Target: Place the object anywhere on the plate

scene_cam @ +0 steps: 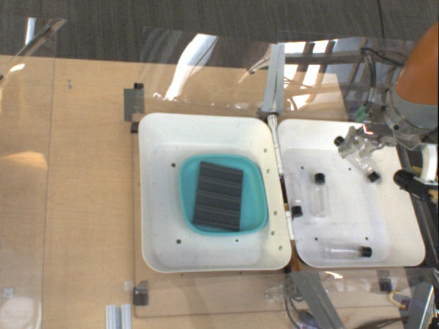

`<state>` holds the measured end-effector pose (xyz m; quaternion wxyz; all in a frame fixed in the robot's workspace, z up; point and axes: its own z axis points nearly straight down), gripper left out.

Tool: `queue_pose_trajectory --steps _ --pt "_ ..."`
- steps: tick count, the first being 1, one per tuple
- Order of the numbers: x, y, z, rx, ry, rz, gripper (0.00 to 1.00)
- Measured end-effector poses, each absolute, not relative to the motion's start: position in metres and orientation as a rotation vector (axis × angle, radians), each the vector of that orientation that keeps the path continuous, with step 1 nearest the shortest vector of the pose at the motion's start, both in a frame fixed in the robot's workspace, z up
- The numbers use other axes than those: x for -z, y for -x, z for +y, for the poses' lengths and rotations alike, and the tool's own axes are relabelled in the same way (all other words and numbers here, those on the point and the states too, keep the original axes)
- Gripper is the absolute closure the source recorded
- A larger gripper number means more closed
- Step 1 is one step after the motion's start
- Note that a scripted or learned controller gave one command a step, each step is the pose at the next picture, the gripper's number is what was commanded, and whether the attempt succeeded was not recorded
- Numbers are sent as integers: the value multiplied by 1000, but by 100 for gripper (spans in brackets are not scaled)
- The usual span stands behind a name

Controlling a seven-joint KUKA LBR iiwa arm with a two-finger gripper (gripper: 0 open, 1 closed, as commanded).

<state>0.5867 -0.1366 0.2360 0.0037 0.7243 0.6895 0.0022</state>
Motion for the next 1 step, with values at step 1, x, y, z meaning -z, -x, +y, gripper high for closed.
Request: queue_pose_trajectory --steps 1 --pt "-109 -573 -90 -11 -2072 2343 100"
